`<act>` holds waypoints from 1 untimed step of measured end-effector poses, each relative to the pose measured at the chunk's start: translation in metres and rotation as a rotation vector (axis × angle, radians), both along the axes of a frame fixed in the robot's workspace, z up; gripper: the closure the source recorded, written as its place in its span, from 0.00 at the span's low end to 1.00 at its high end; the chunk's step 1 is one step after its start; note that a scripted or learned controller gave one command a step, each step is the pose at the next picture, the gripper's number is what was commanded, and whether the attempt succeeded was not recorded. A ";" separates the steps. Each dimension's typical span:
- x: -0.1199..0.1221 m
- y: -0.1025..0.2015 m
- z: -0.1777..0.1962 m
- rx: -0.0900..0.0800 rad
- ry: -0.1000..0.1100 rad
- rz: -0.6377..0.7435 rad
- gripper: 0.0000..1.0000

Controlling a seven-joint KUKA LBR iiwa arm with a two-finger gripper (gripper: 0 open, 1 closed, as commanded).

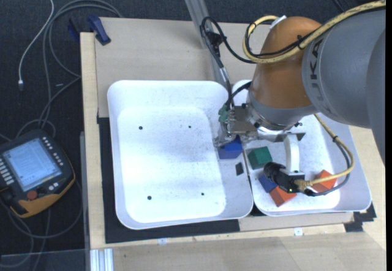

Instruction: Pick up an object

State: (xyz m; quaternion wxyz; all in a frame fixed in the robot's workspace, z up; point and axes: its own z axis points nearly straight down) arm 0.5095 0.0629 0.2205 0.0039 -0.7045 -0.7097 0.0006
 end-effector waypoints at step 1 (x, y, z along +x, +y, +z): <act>0.027 0.023 0.027 -0.003 -0.010 -0.003 1.00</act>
